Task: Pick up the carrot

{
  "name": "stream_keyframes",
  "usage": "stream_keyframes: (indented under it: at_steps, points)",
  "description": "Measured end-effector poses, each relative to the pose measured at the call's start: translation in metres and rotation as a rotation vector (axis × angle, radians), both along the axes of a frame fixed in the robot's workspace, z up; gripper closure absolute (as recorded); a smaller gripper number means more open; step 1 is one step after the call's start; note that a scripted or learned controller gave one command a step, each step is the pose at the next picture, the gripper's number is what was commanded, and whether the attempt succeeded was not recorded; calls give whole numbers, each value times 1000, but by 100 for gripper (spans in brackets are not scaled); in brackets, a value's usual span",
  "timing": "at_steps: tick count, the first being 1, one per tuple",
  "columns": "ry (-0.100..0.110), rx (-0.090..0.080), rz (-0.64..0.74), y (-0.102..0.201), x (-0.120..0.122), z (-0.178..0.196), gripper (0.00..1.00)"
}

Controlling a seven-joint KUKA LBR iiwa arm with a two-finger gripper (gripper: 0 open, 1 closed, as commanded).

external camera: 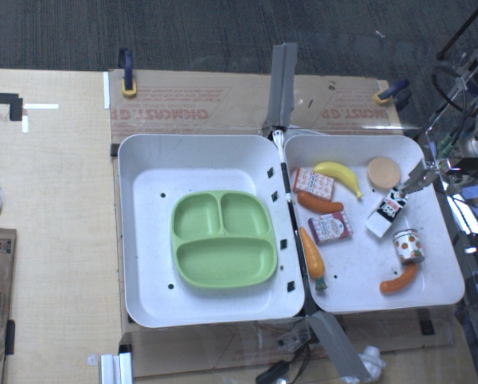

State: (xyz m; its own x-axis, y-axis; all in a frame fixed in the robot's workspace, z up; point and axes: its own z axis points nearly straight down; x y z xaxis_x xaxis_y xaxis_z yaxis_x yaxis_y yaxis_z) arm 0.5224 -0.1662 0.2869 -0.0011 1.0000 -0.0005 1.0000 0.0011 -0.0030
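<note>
Risk first: the carrot [311,256] lies hard against the left wall of the right bin [431,294], leaf end toward the bottom of the frame, so a finger may strike the wall or the divider between the bins and skid the carrot instead of closing on it. Second risk: lookalikes. An orange-red sausage [319,203] sits just above it and another sausage [399,280] lies at lower right; a grasp aimed by colour could take the wrong one. The small box [330,227] nearly touches the carrot's upper end and could get nudged. My gripper [417,179] is at the right side of the frame, near the white carton [385,212]; I cannot tell how my jaws stand. The carrot is well apart from them, to the lower left, across the bin.
</note>
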Motion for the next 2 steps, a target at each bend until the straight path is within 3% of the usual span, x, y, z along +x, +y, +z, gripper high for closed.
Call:
stream_keyframes:
  at_steps: [1, 2]
  points:
    - [1, 0, -43, 42, -26, -52, 0]
    - [0, 1, 141, 128, -45, -78, 0]
